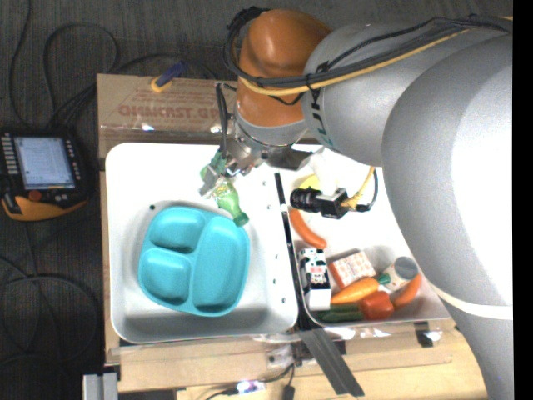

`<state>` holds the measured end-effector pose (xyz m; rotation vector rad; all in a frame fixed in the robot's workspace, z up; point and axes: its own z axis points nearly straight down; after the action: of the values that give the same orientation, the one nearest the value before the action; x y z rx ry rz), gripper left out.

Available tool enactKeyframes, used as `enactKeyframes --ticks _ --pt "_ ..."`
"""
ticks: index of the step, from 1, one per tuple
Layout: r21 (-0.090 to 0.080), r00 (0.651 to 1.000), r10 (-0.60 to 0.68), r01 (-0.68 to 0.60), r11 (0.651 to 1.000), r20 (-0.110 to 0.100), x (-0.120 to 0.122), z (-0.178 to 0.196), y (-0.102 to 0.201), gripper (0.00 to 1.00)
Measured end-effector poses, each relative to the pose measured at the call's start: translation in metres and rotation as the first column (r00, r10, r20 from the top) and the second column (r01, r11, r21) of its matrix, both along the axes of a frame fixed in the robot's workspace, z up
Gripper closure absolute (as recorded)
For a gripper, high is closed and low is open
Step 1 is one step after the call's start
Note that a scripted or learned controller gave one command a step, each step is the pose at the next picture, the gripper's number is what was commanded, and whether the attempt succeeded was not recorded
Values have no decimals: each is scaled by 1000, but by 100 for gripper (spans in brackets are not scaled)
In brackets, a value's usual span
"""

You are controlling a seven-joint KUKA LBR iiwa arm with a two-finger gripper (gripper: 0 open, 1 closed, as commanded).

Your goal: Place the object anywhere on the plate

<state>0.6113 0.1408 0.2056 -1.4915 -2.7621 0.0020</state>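
The grey arm (416, 123) takes up the upper right of the frame and reaches down toward the centre, its orange band sitting above the wrist. Below it two white bins lie side by side: the left bin (133, 173) fills the lower left middle of the frame, the right bin (366, 248) sits just beside it. In the left bin rests a blue plate (193, 258) with three compartments, and nothing lies on it yet. The right bin holds a jumble of toy food at its lower end, among it a carrot (354, 290) and a small red box (351, 267). At the centre of the frame the claw (218, 173) hangs above the upper edge of the plate, and a small green bottle (231, 204) appears to be pinched between its fingers, its lower end hanging just over the plate's top rim. By my reading the pick is done and the carry nearly so; what is left is to move a little further over the plate, lower, and let go.
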Motion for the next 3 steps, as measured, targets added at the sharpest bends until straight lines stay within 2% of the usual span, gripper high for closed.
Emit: enactKeyframes --ticks 1,2,3 --pt "1 1000 0 0 1000 1 0 0 0 0" --pt "1 1000 0 0 1000 0 0 9 0 100" --pt "1 1000 0 0 1000 -1 0 9 0 0"
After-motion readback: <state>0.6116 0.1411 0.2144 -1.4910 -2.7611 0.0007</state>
